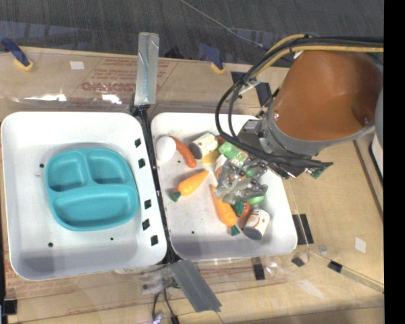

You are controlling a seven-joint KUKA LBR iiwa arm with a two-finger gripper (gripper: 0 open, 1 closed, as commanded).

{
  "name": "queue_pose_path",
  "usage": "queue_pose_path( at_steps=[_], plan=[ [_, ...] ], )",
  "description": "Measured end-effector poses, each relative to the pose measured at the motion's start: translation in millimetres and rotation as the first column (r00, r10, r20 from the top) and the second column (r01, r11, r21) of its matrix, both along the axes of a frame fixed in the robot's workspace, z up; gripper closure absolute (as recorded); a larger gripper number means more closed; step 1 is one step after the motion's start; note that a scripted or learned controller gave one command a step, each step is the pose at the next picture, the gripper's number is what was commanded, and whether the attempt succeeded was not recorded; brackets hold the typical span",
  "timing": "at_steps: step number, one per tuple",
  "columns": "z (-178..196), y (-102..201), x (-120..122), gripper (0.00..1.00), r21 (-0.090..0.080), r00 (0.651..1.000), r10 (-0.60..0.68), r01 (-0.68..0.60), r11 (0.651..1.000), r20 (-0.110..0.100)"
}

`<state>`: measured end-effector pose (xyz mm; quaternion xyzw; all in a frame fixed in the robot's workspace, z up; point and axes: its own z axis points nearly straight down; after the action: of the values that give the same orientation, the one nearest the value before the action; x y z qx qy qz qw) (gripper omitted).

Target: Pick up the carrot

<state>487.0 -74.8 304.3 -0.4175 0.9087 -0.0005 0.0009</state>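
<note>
Camera view. My gripper (241, 181) is low in the right bin (189, 245), over the clutter on that bin's right side. Its metal parts blur into the items beneath; I cannot tell whether it is released or clenched, or whether anything sits in it. My wrist, with its orange band (324, 93), covers the bin's upper right corner; black and yellow cables (256, 66) loop from it.

Three carrot-like items lie in the right bin. The middle carrot (191, 182) lies free on the bin floor left of my gripper, tilted, its green end at lower left, apart from its neighbours. A smaller upper carrot (185, 154) lies above it, just beside a white egg-shaped item (165, 148) to its left. A third, lower carrot (224, 211) lies just below my gripper, its thick end toward the bin's lower right; contact with the gripper cannot be judged.

Other contents: a small pale container (204, 144) near the upper carrot, a green item (234, 154) at the edge of my wrist, and a white can with a red mark (256, 223) lying on its side at lower right, just beside the lower carrot.

The left bin (20, 248) holds a teal divided plate (91, 187), three compartments. Both bins rest on the worktop (337, 248), side by side.
</note>
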Motion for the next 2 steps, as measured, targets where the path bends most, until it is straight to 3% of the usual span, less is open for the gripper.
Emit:
queue_pose_path(
  at_steps=[2],
  plan=[
    [21, 2, 2, 1.0, -0.001, 1.0, 0.007, -0.007, 1.0, 0.005]
  ],
)
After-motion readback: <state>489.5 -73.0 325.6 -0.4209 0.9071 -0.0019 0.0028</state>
